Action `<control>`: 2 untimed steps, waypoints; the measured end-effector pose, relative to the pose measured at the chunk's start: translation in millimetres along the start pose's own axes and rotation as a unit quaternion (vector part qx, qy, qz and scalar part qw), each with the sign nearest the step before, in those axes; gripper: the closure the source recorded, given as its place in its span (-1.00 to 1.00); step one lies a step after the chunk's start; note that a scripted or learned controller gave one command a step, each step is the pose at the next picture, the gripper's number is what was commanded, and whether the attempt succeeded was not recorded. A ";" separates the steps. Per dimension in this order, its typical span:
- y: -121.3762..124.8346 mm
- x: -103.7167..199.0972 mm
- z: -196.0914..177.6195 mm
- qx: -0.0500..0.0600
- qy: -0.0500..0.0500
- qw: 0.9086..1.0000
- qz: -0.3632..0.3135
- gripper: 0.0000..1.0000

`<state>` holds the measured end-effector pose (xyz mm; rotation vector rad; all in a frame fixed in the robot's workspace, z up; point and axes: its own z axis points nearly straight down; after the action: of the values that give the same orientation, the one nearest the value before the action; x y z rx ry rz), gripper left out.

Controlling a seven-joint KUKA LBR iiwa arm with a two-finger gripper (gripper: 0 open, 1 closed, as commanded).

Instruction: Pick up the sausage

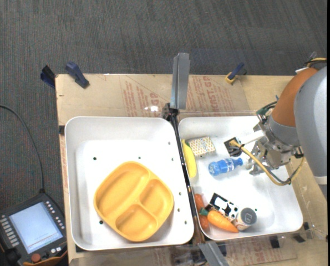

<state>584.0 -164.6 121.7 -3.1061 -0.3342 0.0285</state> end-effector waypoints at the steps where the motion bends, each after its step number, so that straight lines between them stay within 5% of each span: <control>1: -56.6 -65.1 39.0 -0.006 0.004 1.000 -0.026 1.00; 2: -117.3 -21.5 -107.9 -0.009 0.006 0.999 -0.042 1.00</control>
<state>540.1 -56.3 232.2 -3.1046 -0.4656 0.0053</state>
